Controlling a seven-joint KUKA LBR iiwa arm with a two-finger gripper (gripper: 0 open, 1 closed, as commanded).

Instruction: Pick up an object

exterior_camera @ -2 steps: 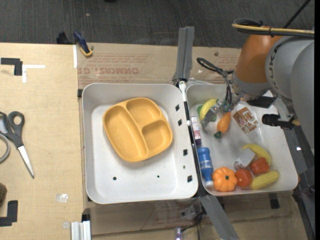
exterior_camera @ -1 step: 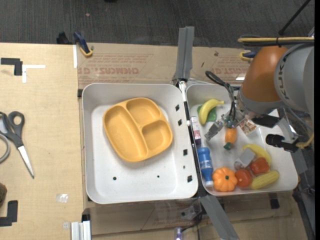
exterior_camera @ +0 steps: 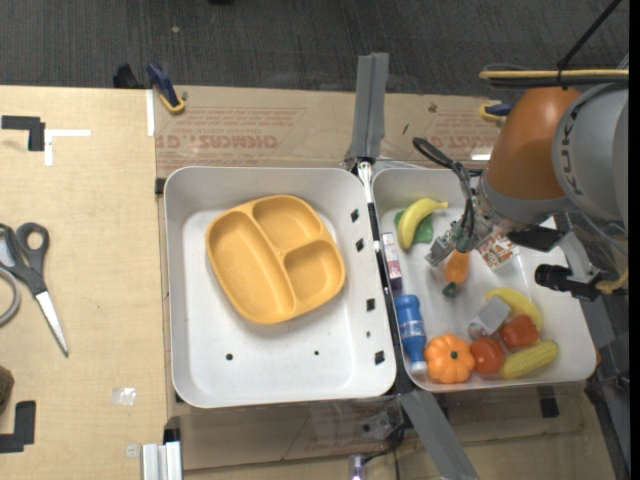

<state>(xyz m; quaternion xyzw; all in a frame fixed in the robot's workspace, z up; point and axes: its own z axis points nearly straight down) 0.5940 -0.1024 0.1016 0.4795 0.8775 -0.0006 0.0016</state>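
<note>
Gripper (exterior_camera: 452, 240) low in right bin (exterior_camera: 575, 368), finger state unclear, just above small glossy orange carrot (exterior_camera: 456, 268).

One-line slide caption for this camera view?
KUKA arm's gripper poised over the toy-food bin above a small carrot; the yellow divided plate sits in the left bin.

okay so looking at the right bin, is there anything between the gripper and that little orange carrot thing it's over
Nothing visible stands between them. The gripper is down in the right bin directly at the small orange carrot, which sits just below its tip. The banana lies to one side and the yellow piece to the other, both clear of that short gap.
</note>
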